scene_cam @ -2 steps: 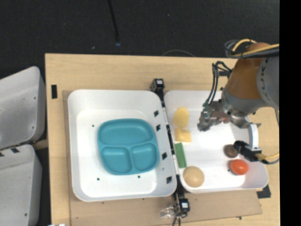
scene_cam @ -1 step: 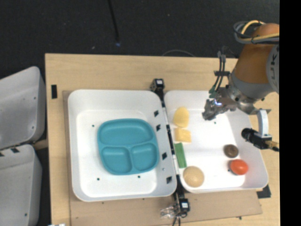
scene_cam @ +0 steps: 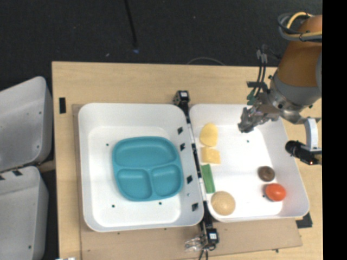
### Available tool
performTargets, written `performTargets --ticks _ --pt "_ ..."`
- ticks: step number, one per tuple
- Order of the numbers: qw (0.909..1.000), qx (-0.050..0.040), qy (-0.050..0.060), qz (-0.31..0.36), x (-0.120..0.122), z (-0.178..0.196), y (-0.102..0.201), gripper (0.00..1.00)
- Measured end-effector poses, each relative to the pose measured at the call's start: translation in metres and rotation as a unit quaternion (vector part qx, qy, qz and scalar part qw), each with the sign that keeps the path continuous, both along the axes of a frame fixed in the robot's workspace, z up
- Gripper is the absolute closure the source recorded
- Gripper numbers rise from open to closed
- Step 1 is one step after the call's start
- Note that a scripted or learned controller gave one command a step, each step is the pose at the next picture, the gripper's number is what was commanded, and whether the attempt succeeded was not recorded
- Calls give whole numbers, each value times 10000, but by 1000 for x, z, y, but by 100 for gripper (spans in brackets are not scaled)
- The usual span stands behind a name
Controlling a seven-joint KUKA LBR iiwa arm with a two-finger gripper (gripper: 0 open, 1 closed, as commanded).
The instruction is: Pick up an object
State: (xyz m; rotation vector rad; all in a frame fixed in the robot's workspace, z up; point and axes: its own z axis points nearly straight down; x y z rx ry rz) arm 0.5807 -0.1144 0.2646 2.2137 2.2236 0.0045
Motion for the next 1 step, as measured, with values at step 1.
performTargets --ticks 1 --pt "10000 5 22 11 1 -6 62 100"
